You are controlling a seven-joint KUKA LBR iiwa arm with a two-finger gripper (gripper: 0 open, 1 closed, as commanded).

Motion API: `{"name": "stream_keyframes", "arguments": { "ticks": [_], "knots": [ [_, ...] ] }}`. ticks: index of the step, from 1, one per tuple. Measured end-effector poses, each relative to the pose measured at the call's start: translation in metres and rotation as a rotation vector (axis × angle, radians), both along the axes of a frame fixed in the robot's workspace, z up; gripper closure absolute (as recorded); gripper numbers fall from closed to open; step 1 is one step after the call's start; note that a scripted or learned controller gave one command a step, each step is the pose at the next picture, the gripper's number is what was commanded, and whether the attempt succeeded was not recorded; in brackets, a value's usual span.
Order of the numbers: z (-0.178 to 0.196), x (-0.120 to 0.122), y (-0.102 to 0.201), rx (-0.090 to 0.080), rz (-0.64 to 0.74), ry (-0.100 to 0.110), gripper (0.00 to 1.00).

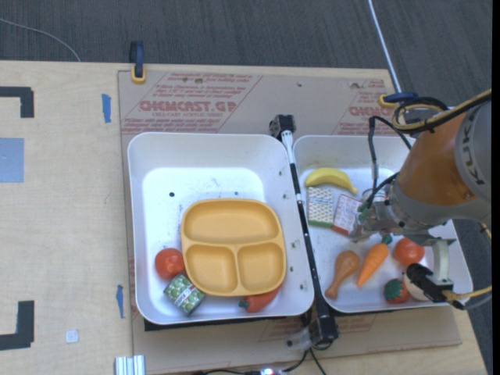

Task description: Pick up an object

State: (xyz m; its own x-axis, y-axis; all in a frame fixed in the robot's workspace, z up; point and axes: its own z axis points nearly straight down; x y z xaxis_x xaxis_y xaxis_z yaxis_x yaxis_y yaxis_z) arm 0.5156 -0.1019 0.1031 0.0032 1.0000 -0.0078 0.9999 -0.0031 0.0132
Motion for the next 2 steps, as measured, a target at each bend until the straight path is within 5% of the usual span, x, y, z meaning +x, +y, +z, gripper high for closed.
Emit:
{"name": "stream_keyframes", "arguments": {
  "ticks": [1, 2],
  "knots": [
    [0.0, 0.0, 0.0, 0.0, 0.0, 0.001, 0.0],
    [0.01, 0.001, 0.0, -0.001, 0.0, -0.003, 1.0]
  ]
}}
